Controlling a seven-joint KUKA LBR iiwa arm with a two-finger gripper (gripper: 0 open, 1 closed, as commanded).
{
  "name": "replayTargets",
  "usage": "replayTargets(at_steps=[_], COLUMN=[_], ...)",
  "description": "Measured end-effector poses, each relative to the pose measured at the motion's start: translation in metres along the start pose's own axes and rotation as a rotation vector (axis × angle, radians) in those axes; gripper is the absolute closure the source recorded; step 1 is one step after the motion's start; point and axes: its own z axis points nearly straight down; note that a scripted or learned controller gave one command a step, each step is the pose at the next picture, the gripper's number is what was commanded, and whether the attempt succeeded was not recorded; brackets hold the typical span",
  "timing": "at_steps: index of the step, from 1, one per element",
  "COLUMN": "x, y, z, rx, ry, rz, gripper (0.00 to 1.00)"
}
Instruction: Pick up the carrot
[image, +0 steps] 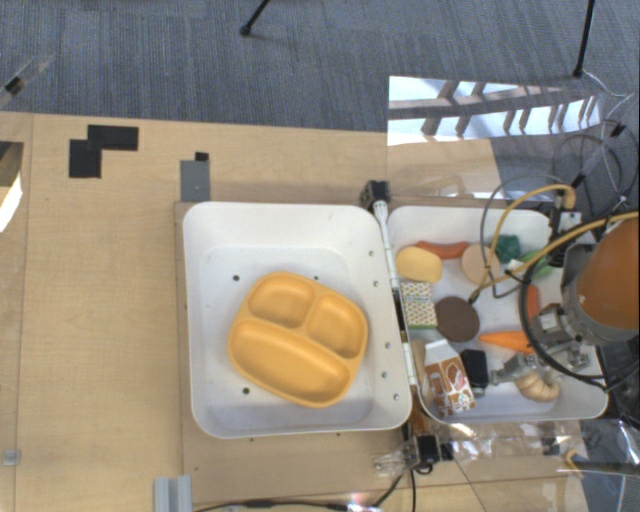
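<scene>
My pincer (508, 372) is low in the right bin (590, 405); whether it is open, I cannot tell. The carrot (505, 341) lies just above it, beside a brown disc (458, 318).

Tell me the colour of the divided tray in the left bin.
Yellow-orange. The divided tray lies in the left bin, plain in the camera view.

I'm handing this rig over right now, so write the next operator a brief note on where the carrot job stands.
Gripper: at the right bin's right side, below the arm's orange band; finger state unreadable.
Carrot: lying in the right bin, just right of the brown disc, apparently not gripped.
Left bin: holds the yellow divided tray.
Done: arm is over the right bin.
Left: grasp and lift the carrot.
</scene>
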Motion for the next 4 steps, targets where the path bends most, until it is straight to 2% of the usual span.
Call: replayTargets(at_steps=[1, 2, 3, 4], x=[-0.001, -0.001, -0.001, -0.006], y=[0.001, -0.004, -0.003, -0.005], z=[0.000, -0.013, -0.012, -0.085], rx=[-0.004, 0.007, 0.007, -0.008], ry=[-0.001, 0.002, 0.001, -0.004], rz=[-0.233, -0.229, -0.229, -0.751], gripper=[0.00, 1.00, 0.00, 0.00])
